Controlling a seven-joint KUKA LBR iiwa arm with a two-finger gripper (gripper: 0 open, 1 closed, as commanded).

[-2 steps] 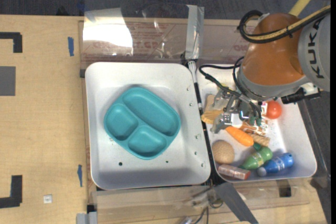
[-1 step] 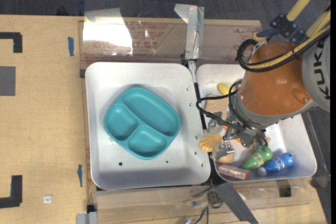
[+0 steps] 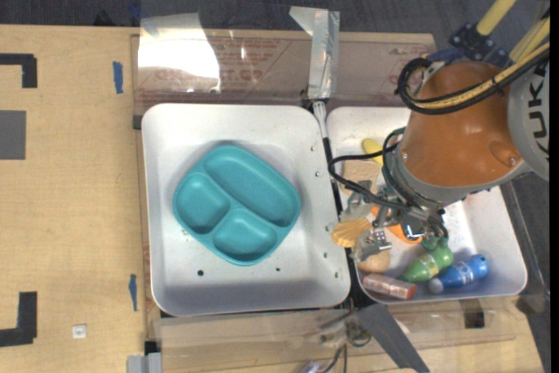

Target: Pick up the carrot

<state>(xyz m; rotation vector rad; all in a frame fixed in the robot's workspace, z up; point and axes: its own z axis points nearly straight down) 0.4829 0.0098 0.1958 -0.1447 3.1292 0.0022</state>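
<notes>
Orange bit: we take the small orange patch [image 3: 407,231] in the right bin as the carrot, but most of it is hidden under the wrist hardware, so that is our guess, not a sure read.
Camera view, carrier: right bin [image 3: 511,262], white and shallow, beside the left bin [image 3: 166,144]; the arm comes in from the right.
Carrot place: mid right bin, nearer its front edge than its back edge, just above the green toy [image 3: 430,263].
Gripper [image 3: 384,233]: low over the clutter near the right bin's left wall, under the orange band [image 3: 458,135].
Gripper state: we cannot tell whether anything is grasped or released; cables and brackets cover the tips.
Key relation: carrot patch lies just beside the gripper, toward the bin's right wall, maybe touching; we judge only a small shift that way is needed.
Long axis: we cannot tell, too little of it shows.
Neighbours: blue toy [image 3: 463,273] at the front right, pink-brown piece [image 3: 389,286] along the front edge, yellow-tan piece [image 3: 351,231] at the left wall, yellow item [image 3: 374,146] toward the back.
Risk: we judge the crowding makes a wrong grab likely.
Left bin: holds the teal divided plate [image 3: 238,202], well apart from the carrot.
</notes>
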